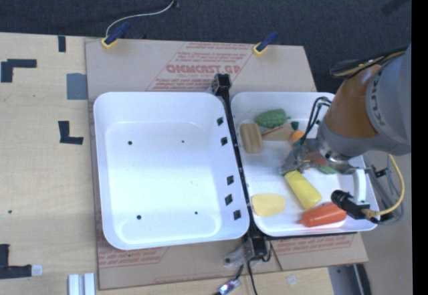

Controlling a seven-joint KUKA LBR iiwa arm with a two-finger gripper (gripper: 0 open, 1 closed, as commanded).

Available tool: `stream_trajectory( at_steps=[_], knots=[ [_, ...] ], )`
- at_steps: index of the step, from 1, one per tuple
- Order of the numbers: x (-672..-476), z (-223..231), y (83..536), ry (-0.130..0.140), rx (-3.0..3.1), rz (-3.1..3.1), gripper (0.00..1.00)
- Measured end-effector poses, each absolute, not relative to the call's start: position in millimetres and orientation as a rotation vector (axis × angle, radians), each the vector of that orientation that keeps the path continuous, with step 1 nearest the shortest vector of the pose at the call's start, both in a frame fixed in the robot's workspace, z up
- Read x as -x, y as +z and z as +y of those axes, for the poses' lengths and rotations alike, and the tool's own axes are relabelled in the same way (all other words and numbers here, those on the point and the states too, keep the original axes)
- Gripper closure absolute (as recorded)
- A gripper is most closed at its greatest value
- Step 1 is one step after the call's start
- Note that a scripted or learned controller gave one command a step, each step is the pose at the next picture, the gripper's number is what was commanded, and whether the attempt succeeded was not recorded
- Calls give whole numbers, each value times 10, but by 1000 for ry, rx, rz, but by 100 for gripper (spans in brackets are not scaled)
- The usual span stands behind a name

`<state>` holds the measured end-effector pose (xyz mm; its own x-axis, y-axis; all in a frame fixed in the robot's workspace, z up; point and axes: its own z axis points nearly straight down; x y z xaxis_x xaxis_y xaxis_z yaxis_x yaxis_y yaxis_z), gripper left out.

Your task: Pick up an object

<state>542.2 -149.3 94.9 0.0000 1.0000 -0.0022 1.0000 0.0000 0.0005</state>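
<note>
Here the end effector (294, 161) hangs low in the right bin (281, 225), just above the yellow block (302, 189); its opening I cannot tell. The block looks stiff, light and smooth, so grip its long sides.

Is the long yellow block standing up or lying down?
Lying down. The long yellow block rests flat on the floor of the right white bin, its length angled toward the red-orange carrot-shaped toy.

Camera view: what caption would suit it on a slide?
Robot gripper reaching into the right bin among toy foods, beside the yellow piece.
</note>
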Motion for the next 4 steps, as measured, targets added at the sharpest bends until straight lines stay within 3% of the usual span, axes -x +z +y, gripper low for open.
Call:
stream_trajectory(
  at_steps=[1,2,3,4],
  knots=[
    [-5544,-901,1478,7,-2212,2229,100],
    [-5754,-1417,818,-2,-2223,2218,100],
    [-5323,-967,851,0,-2220,2224,100],
    [-5191,40,1896,14,-2206,2236,100]
  ],
)
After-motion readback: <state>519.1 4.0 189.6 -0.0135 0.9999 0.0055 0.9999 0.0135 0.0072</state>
